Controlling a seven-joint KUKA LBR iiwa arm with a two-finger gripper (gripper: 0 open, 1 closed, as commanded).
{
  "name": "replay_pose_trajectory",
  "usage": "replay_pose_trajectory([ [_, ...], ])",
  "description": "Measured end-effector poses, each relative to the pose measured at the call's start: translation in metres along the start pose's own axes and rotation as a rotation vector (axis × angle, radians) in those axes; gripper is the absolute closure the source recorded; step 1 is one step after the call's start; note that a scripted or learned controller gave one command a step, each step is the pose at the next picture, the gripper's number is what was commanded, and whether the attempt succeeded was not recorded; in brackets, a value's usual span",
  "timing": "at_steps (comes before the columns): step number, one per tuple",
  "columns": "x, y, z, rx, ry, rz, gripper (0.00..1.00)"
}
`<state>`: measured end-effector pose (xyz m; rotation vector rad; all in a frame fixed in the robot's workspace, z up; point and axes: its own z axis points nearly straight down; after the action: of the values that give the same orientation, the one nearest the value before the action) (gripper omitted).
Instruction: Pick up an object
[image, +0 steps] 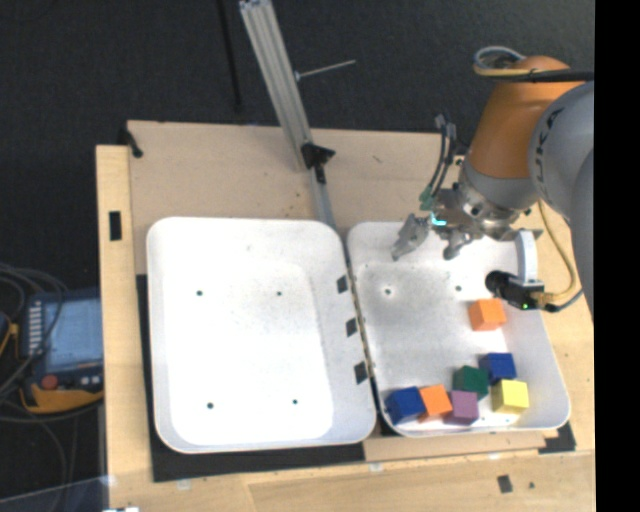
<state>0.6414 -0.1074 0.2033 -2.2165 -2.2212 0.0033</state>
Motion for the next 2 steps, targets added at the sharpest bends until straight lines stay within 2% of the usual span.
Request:
replay_pose_trajectory([
  [1, 0.0, 0.001, -0.003, -0.005, -0.001, -0.001, 0.0],
  [2, -0.011, -0.004, 0.048, 0.0, -0.003, 0.004, 0.0],
])
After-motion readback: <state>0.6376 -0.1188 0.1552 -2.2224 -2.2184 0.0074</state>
